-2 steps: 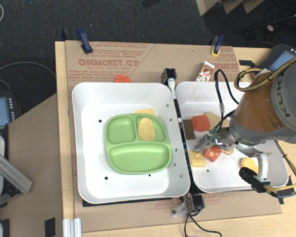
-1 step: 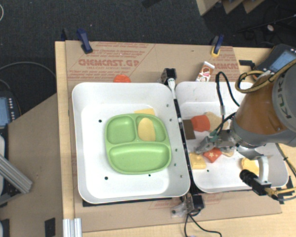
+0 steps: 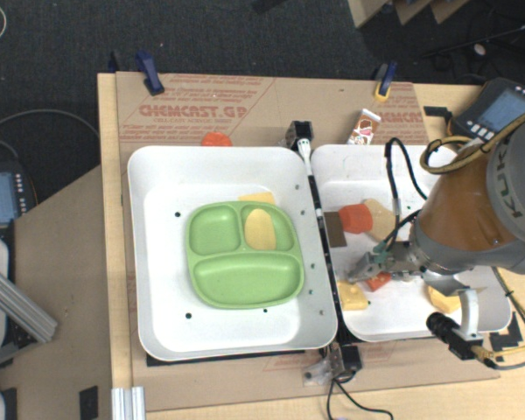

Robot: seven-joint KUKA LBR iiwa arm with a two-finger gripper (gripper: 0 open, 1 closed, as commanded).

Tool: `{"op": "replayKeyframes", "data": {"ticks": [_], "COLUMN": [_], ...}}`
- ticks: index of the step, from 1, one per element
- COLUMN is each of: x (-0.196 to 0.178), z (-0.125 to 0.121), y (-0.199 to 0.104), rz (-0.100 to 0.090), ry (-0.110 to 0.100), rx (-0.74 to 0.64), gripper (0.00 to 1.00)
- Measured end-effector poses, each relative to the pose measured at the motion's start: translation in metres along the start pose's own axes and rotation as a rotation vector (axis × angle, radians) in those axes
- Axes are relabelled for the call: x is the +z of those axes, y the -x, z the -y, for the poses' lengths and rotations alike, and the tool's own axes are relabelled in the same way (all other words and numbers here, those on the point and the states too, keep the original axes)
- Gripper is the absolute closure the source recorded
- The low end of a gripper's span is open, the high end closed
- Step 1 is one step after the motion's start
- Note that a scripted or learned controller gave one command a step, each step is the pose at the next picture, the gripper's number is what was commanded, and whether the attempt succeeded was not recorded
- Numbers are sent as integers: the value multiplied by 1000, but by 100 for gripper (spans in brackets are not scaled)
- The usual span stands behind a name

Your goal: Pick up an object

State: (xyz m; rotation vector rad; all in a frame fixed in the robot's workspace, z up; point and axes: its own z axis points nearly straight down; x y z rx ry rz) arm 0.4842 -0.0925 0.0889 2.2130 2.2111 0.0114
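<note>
My gripper (image 3: 370, 271) is low in the right bin (image 3: 367, 322), near its left wall, with the arm (image 3: 468, 217) covering the bin's right half. A small red piece (image 3: 379, 281) lies right at the gripper's tip; whether it is gripped is hidden. A yellow wedge (image 3: 354, 297) rests just below and left of it. An orange-red block (image 3: 358, 218) sits further back, next to a brown flat piece (image 3: 335, 229) and a pale yellow item (image 3: 381, 210). Another yellow object (image 3: 441, 300) peeks out under the arm.
The left bin (image 3: 157, 234) bears a green divided plate (image 3: 242, 274) with a yellow oval item (image 3: 260, 228) in its upper right compartment. A small printed packet (image 3: 364, 128) and an orange disc (image 3: 215, 139) lie on the cardboard behind the bins. Cables loop over the arm.
</note>
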Motion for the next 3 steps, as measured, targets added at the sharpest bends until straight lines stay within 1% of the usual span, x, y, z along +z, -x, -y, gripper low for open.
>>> {"op": "replayKeyframes", "data": {"ticks": [1, 2, 3], "x": [2, -10, -101], "z": [-9, -11, -84], "y": [2, 4, -52], "rz": [-2, 2, -4], "ry": [-9, -3, 0], "rx": [1, 2, -10], "gripper": [0, 100, 100]}}
